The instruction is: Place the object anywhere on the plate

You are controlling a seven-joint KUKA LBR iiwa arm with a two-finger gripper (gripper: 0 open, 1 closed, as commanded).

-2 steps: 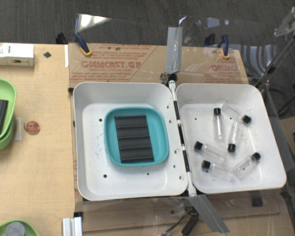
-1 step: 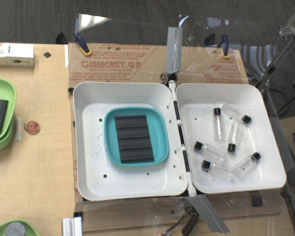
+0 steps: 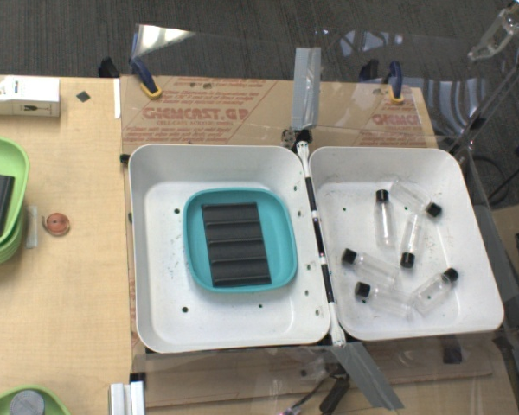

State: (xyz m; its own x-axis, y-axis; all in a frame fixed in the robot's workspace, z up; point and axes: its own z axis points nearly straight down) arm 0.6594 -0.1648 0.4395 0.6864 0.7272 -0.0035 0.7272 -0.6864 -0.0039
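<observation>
Camera view: I see the teal plate (image 3: 240, 240) sitting in the left bin (image 3: 156, 258), roughly centred, with a dark ribbed insert (image 3: 235, 242) lying flat on it. The right bin (image 3: 467, 309) holds six clear vials with black caps (image 3: 396, 249), scattered loose, none on the plate. One vial (image 3: 382, 214) lies near the bin's upper middle, another (image 3: 436, 287) at lower right, one (image 3: 368, 266) left of centre. All are well apart from the plate, across the seam between bins. Gripper: can't tell its state from here. Outside the bins: green tray (image 3: 2, 201) at left edge, white box (image 3: 19, 96) upper left, small orange disc (image 3: 57, 223) on the bench.
</observation>
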